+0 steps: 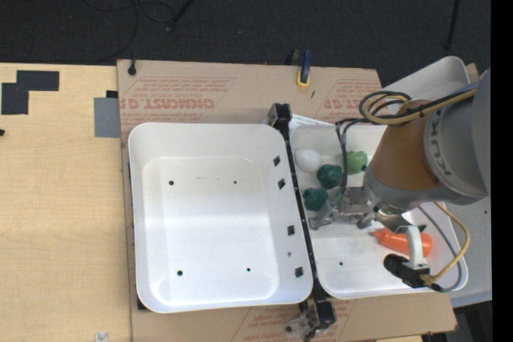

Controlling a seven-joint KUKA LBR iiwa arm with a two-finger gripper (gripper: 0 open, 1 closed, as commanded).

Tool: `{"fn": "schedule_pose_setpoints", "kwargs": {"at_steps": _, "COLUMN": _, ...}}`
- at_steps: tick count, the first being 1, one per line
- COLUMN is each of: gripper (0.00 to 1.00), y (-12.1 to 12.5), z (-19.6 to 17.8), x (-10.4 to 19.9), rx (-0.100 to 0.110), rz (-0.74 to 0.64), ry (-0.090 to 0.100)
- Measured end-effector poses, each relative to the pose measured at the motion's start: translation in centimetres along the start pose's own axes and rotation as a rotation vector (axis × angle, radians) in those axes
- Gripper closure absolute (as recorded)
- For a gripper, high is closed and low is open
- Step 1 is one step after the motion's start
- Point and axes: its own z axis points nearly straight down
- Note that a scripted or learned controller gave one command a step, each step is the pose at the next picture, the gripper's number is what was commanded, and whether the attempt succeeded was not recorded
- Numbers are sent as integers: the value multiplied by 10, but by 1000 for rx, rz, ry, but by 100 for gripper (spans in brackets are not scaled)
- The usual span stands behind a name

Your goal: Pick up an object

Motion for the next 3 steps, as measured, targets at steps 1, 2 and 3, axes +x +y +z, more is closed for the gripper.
{"fn": "schedule_pose_setpoints", "kwargs": {"at_steps": 1, "gripper": 0, "y": 71, "z": -6, "x": -27, "rx": -6, "rz": -4, "ry": 0}}
{"fn": "schedule_pose_setpoints", "kwargs": {"at_steps": 2, "gripper": 100, "y": 69, "z": -13, "x": -27, "rx": 0, "rz": 0, "ry": 3}}
{"fn": "schedule_pose_setpoints", "kwargs": {"at_steps": 3, "gripper": 100, "y": 97, "z": -110, "x": 55, "rx": -8, "rz": -6, "ry": 1}}
